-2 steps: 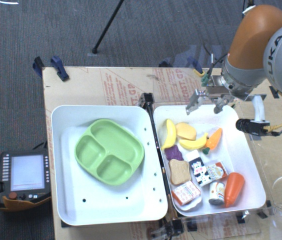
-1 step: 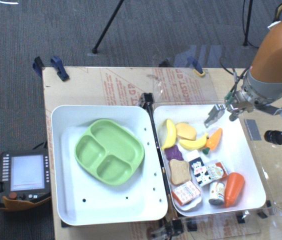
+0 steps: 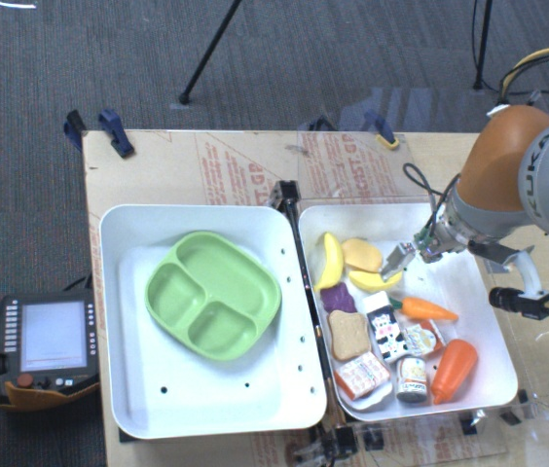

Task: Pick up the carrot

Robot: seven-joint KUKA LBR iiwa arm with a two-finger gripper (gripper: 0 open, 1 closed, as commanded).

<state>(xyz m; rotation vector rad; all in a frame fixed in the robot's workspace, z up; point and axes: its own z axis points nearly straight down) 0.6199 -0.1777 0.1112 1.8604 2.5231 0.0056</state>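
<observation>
Slim, orange and pointed, the carrot (image 3: 428, 309) lies flat below the released pincer (image 3: 394, 264).

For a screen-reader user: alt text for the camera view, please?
A grey-and-orange robot arm's gripper hovers in the right bin above toy foods, near a small carrot. The left bin has a green divided plate.

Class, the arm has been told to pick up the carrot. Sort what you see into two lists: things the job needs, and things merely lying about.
Needed for the job:
carrot
tool
right bin

Merely lying about:
green divided plate in the left bin
banana
bread slice
small can
milk carton
</observation>
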